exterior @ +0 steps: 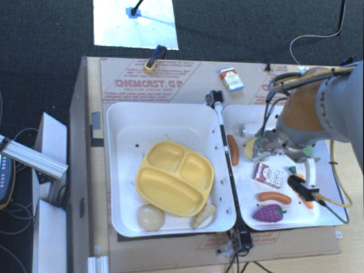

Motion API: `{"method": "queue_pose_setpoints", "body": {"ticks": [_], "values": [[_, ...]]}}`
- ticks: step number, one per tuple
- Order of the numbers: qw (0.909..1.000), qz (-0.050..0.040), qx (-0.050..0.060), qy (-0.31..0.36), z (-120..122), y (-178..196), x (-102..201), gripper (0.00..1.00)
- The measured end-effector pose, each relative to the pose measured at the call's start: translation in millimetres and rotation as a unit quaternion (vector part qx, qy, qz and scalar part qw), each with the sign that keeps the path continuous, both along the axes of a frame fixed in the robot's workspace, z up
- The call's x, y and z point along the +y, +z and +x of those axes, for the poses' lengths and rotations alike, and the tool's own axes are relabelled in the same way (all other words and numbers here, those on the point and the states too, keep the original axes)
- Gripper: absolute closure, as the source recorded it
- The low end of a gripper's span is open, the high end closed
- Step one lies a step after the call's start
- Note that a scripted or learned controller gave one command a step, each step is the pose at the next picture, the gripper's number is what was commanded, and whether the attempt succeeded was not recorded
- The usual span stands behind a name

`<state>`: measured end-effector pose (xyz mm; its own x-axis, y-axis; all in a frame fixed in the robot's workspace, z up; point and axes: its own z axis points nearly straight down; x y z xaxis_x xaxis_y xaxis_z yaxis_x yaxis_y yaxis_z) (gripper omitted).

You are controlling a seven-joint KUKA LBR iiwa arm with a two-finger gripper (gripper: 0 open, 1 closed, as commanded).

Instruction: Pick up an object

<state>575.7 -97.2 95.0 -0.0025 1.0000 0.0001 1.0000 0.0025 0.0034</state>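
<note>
Nothing appears lifted yet: the end effector (266,150), its state impossible to tell, hovers in the right bin (333,223) at the red carton's (268,174) twelve o'clock.

Bright, even overhead light; soft shadows, sharp focus.

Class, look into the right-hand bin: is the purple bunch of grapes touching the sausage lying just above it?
Apart. The camera view shows a strip of white bin floor between the purple grapes and the sausage.
</note>
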Motion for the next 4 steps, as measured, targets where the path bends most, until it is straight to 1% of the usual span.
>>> {"method": "queue_pose_setpoints", "body": {"ticks": [1, 2, 3, 4], "values": [[1.0000, -0.0001, 0.000, 0.000, 0.0, -0.1, 0.0, 0.00], [1.0000, 0.0000, 0.002, -0.001, -43.1, -11.0, -3.6, 0.00], [1.0000, -0.0003, 0.000, 0.000, 17.8, -10.2, 1.2, 0.00], [1.0000, -0.0001, 0.001, -0.001, -23.7, -10.9, -8.1, 0.00]]}}
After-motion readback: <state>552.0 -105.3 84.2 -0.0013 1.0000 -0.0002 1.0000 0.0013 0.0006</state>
